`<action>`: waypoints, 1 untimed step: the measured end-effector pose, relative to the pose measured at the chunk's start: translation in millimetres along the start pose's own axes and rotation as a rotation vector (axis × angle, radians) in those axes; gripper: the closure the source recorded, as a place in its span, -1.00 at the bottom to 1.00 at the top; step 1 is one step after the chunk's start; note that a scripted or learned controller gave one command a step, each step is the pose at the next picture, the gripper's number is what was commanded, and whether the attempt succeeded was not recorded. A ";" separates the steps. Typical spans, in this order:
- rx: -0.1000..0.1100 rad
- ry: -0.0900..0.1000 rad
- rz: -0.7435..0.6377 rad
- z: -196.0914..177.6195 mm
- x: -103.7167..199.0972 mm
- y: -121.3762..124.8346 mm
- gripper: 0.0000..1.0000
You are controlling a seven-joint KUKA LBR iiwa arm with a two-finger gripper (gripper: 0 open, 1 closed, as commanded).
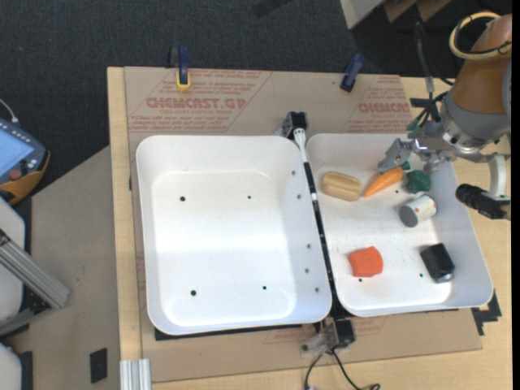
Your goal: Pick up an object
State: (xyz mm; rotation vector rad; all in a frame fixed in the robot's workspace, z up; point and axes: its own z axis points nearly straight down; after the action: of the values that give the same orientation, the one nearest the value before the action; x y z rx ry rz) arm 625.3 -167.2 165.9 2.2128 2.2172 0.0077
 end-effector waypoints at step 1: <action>0.018 0.005 0.001 86.2 6.3 -4.5 -1.00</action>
State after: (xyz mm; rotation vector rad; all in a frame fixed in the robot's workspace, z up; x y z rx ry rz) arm 621.6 -161.1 79.6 2.2251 2.2277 -0.0058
